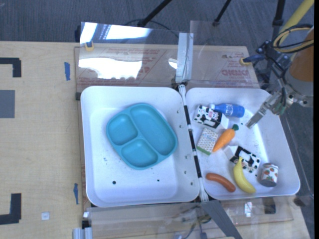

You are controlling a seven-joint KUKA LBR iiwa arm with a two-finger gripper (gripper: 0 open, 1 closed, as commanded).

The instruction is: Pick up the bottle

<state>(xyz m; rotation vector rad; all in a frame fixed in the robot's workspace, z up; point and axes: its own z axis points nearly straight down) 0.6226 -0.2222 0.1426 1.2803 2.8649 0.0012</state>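
The bottle point(230, 110) is clear blue with a pale label end, and lies on its side near the back of the right bin point(286, 148). My gripper point(255, 119) hangs over the same bin, a short way right of the bottle and slightly nearer the front. It slants down to the left from the wrist and does not touch the bottle. Nothing shows in its grasp.
Beside the bottle lie a black-and-white carton point(207, 116), a carrot point(225, 138) and a speckled pad point(207, 141). Nearer the front are a banana point(243, 177), a sausage point(220, 181), a second cow-patterned piece point(246, 158) and a small can point(268, 175). The left bin point(94, 173) holds a blue divided plate point(142, 135).
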